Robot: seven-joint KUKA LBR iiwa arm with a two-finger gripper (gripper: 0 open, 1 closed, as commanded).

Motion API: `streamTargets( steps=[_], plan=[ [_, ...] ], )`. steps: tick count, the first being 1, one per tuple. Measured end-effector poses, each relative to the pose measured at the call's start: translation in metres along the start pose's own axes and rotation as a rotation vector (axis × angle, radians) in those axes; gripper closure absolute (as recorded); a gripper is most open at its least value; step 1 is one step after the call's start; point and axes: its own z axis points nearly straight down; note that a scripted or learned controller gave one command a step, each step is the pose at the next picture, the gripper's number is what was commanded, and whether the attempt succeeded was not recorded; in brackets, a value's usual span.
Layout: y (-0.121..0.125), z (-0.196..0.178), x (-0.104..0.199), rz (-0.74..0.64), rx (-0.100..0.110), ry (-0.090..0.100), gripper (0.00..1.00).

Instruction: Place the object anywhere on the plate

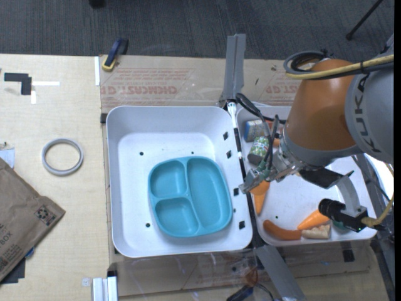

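Note:
The blue three-compartment plate point(188, 196) lies in the left white bin point(125, 168), with nothing on it. My gripper point(258, 177) hangs under the orange wrist band, low over the left edge of the right bin point(369, 168), beside the wall between the bins. An orange carrot-shaped piece point(259, 197) pokes out directly beneath the gripper, pointing down in the view. The wrist hides where the two meet, so a hold on it cannot be confirmed.
The right bin also holds an orange sausage-shaped piece point(282, 231), an orange wedge point(312, 220), a bread-like piece point(317, 232), a blue can point(253, 129) and a green item point(259, 148). A tape ring point(62, 156) and a cardboard box point(22, 221) lie on the bench to the left.

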Motion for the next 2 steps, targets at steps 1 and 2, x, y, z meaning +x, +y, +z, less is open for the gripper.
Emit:
streamTargets(
  steps=[1, 2],
  plan=[
    [0.0665, 0.0348, 0.0470, -0.151, 0.000, 0.000, 1.00],
    [0.0666, 0.0346, 0.0469, -0.150, -0.001, 0.000, 0.00]
  ],
)
